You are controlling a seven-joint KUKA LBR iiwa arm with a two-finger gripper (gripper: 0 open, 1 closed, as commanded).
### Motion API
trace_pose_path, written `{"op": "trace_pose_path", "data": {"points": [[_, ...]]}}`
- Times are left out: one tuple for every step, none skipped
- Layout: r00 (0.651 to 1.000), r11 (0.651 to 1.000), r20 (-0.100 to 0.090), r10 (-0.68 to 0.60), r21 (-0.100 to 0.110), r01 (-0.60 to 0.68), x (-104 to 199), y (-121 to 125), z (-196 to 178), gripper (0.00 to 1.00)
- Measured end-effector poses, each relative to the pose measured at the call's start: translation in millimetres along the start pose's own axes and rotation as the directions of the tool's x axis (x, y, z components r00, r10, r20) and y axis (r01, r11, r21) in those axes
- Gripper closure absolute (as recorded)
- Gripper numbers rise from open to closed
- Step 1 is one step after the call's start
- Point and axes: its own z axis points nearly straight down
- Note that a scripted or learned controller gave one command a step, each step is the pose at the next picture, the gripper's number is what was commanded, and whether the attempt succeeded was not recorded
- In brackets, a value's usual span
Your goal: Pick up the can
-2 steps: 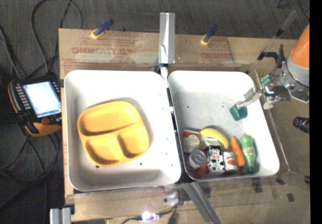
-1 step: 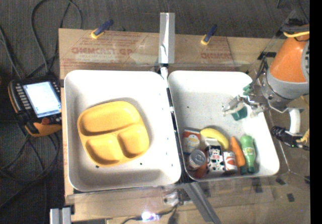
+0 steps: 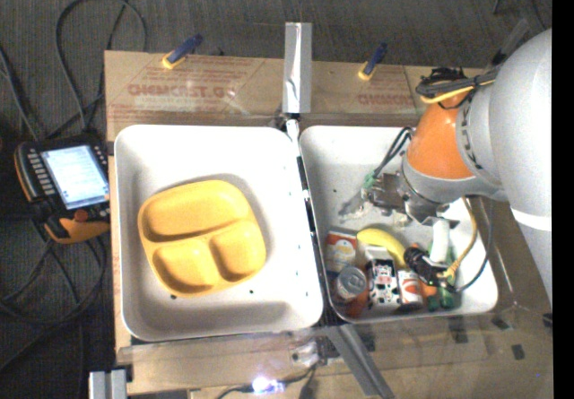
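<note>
The can [image 3: 352, 281] lies near the front left corner of the right bin [image 3: 345, 160], its grey round end facing up. My gripper [image 3: 369, 196] hangs over the middle of that bin, below the orange band of the arm. It is behind the can and a little to its right, apart from it. A banana [image 3: 380, 237] lies between the gripper and the can.
Around the can lie a white and red packet [image 3: 341, 250], a small printed box [image 3: 384, 281], a red item [image 3: 356, 303] and a green and orange item [image 3: 444, 299]. The left bin [image 3: 126, 209] holds a yellow compartment tray [image 3: 202, 236]. A tablet [image 3: 67, 175] sits off the bench at left.
</note>
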Motion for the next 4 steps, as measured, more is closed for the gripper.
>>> {"op": "trace_pose_path", "data": {"points": [[0.999, 0.999, 0.000, 0.043, -0.003, -0.043, -38, 88, 1, 0.00], [0.995, 0.995, 0.001, -0.101, 0.009, 0.101, -21, 107, -57, 0.00], [1.000, 1.000, 0.003, 0.027, 0.000, -0.027, 19, 85, 1, 0.00], [0.988, 0.988, 0.000, 0.153, 0.011, -0.153, 6, 86, -19, 0.00]]}}
